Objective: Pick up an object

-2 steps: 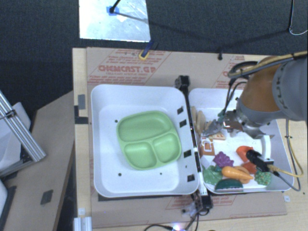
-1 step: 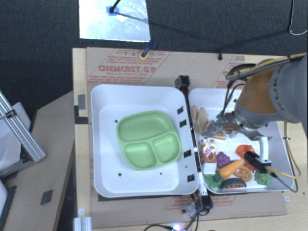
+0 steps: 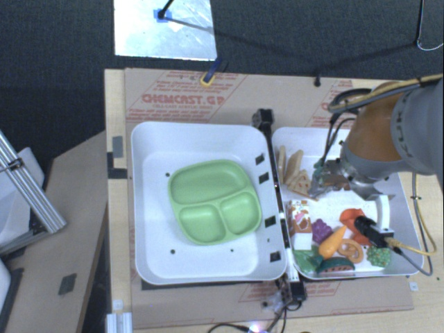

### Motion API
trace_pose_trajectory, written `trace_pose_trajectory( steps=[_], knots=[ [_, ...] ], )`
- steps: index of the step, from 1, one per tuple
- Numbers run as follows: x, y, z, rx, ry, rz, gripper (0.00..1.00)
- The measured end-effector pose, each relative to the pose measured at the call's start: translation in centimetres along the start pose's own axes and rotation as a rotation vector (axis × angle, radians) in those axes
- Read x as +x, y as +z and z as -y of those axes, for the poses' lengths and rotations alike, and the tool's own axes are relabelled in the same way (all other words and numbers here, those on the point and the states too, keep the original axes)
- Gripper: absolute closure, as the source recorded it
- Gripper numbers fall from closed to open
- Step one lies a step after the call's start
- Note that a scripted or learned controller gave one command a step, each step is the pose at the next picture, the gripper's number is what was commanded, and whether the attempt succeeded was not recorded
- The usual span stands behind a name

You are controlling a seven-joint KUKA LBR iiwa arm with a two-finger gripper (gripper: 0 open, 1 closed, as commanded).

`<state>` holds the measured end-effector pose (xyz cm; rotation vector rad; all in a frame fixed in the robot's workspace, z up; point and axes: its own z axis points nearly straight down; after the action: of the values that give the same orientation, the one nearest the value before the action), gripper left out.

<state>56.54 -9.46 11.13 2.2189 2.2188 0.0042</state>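
The gripper [image 3: 323, 183] hangs low over the right bin [image 3: 399, 266], beside the tan toast pieces [image 3: 297, 172], likely lining up a grab; I cannot tell how it is set. Pickable toys crowd that bin: one carrot [image 3: 333, 241], one grape bunch [image 3: 320, 229] (purple). One green tray [image 3: 214, 201] sits in the left bin [image 3: 149, 186].

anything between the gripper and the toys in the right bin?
Nothing visible. The gripper is already low inside the right bin, at the tan wedge pieces near its upper left. The other toys lie apart, toward the near edge.
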Motion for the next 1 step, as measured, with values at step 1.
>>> trace_pose_trajectory(
  steps=[1],
  knots=[
    [-0.99, -5.68, -0.53, -0.002, -0.001, 0.001, 1.00]
  ],
)
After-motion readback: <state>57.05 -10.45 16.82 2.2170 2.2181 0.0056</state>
